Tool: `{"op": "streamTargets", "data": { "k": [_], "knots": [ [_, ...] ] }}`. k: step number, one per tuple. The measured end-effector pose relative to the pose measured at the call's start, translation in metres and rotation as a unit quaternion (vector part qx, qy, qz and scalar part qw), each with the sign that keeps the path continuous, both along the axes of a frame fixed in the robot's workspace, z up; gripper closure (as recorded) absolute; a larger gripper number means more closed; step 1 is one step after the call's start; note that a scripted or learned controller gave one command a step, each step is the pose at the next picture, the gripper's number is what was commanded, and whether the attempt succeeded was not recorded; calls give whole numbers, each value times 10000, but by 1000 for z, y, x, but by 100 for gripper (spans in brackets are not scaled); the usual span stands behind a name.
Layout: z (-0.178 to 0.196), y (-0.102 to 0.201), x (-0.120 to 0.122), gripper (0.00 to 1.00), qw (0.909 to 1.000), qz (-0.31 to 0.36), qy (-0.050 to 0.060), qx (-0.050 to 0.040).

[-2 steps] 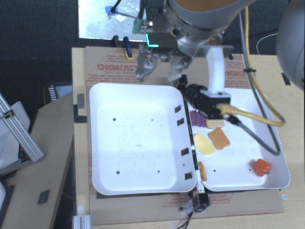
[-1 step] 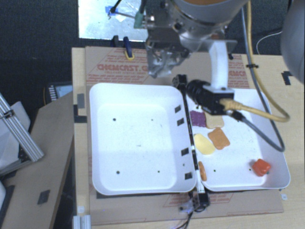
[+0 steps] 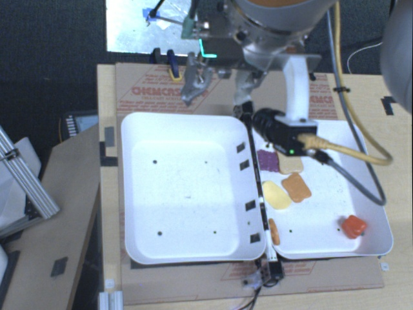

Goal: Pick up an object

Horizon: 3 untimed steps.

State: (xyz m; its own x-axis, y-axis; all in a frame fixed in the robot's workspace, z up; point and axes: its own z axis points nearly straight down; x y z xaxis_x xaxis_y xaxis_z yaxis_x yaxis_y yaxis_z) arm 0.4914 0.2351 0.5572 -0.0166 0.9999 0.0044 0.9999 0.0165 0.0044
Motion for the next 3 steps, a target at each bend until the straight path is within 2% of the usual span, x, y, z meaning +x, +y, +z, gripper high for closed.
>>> {"op": "streamTargets", "data": {
  "k": [1, 2, 3],
  "knots": [
    [12, 0, 0, 100, 10000, 19, -12, 10],
    [11, 0, 0, 0, 10000, 25, -7, 7],
    [23, 1, 0, 100, 10000, 42, -20, 17]
  ]
}}
